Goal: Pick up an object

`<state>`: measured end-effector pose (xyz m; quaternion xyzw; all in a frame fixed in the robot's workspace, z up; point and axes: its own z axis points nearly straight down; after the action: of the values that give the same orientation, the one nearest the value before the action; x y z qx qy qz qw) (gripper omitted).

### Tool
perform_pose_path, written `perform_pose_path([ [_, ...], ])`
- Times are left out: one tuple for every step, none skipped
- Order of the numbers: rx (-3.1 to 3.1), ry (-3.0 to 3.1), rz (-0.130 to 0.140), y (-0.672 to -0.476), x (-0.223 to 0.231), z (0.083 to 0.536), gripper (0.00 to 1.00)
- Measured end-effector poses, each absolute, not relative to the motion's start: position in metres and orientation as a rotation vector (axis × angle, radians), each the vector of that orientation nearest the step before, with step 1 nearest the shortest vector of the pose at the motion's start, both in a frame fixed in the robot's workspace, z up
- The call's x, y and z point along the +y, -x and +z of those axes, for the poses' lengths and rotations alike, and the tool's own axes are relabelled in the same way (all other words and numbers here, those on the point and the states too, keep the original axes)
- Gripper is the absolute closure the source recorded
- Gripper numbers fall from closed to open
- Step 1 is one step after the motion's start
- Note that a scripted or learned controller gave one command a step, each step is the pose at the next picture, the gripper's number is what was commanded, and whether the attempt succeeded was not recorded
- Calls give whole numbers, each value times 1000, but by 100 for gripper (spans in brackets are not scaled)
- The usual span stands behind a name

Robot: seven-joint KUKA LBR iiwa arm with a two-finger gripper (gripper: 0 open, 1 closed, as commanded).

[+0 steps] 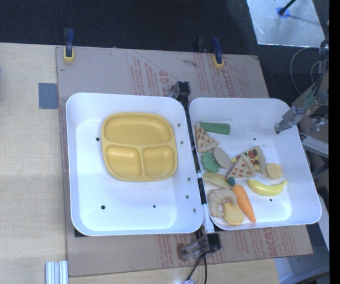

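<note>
At the right edge, the tool [288,122] is a small, dull grey metal piece ending in a dark, narrow tip. Thin pale cables loop behind it, and there's a touch of orange and blue on its body.

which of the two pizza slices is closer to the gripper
The pizza slice in the middle of the right bin, beside the banana. The other slice lies by the bin's left wall, farther from the gripper.
</note>
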<state>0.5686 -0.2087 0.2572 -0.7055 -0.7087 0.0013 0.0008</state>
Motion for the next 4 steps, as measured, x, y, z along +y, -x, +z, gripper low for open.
perform_pose_path([
  [-2222,2217,0,-577,-211,88,0],
  [-2228,2221,-3,-525,-158,95,0],
  [-2233,2221,-3,-511,-115,95,0],
  [-2234,2231,-2,-513,-99,96,0],
])
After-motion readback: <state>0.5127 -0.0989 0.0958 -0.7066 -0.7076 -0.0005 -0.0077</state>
